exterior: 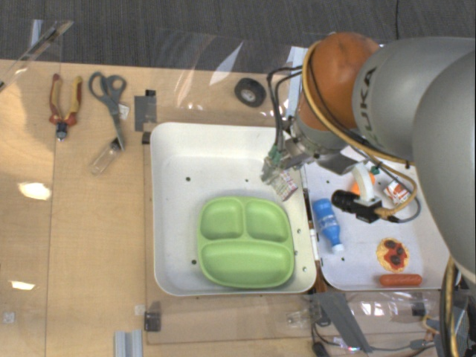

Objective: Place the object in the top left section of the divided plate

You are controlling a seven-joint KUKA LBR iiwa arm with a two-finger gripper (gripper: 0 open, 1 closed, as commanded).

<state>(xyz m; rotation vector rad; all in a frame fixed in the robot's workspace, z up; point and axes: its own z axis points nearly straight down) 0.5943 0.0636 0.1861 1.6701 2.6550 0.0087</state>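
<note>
Here my arm [416, 103] comes in from the right, its thick grey link crossing high over the right bin [357, 270]. The orange band [335, 73] sits above the far end of the seam between the two bins. From there the wrist tips down and to the left, putting my jaws over the far right corner of the left bin [167, 199]. They are just beyond the upper right corner of the green divided plate [245, 242] and not over any of its sections. Whether my jaws are open or closed I cannot tell; they are small and blurred. Something small and pale pinkish [287, 187] shows at their tip, but I cannot make out what it is or whether I have hold of it. The plate lies flat in the near half of the left bin, with its two small sections on the far side and the large one nearest the camera. In the right bin a blue bottle [327, 224] lies beside the seam, with a toy pizza slice [393, 253] and a sausage [400, 280] nearer the front. On the tabletop [74, 236] to the left are red-handled pliers [63, 104] and scissors [111, 103], and a roll of black tape [251, 91] lies beyond the left bin.
</note>
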